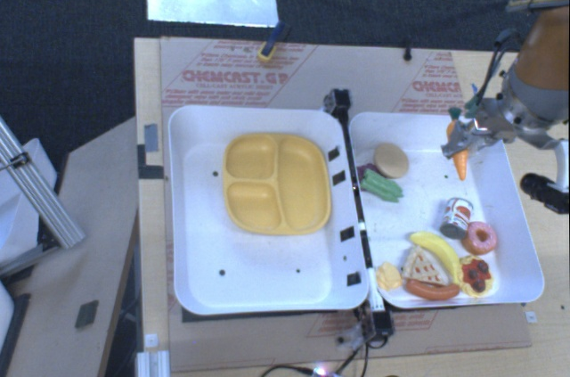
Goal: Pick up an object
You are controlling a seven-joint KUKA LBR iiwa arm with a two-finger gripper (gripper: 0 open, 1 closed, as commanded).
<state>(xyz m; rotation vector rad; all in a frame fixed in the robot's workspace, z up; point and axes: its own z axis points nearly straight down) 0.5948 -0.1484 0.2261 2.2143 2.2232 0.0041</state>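
Grey arm (534, 112), orange band above wrist, black cable

Bench: a pale wooden top (107, 188) overlaid with a printed cardboard sheet (240, 77).
Left bin: a shallow white bin (191, 215) resting on the cardboard.
Right bin: a second white bin (517, 215), touching the first along a black clipped seam.
Far edge: a small yellow-and-blue item (270, 45) lying on the cardboard.
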